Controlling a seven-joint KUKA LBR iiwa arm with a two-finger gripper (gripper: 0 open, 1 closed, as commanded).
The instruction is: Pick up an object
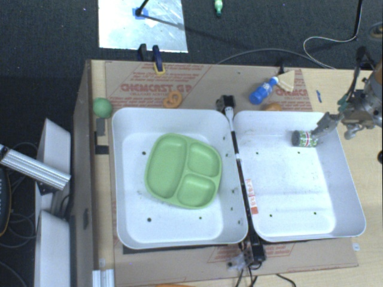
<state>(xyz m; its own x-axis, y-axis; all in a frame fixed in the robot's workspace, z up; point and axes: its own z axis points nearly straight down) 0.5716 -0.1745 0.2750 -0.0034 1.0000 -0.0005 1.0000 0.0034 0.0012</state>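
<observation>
- My pincer (pixel 315 135) sits at the right of the frame, over the upper right part of the right bin (pixel 299 220). The arm comes in from the right edge.
- Whether the pincer is spread or pressed together, I cannot tell; the tips are too small and blurred against the bin floor.
- A small can (pixel 303 139) lies on its side in the right bin, near the bin's upper wall. It is dark at its left end, with a red and green label. My pincer tip is at the can's right end, touching it or just beside it; which one, I cannot tell. I do not see the can between the tips.
- The left bin (pixel 131 220) holds a pale green divided plate (pixel 182 170), lying flat near the bin's middle, three compartments facing up.
- On the table above the bins: a blue bottle (pixel 263 92) lying tilted at upper right, with a tan wedge-shaped item (pixel 286 81) just right of it.
- An orange pretzel-like ring (pixel 172 99) rests above the left bin.
- A green ball (pixel 102 107) sits at the table's left edge, just beside the left bin's upper left corner.
- Off the table, on the dark floor at the top of the frame: a shiny sheet (pixel 140 17) and a small green item (pixel 218 5), well apart from the bins.
</observation>
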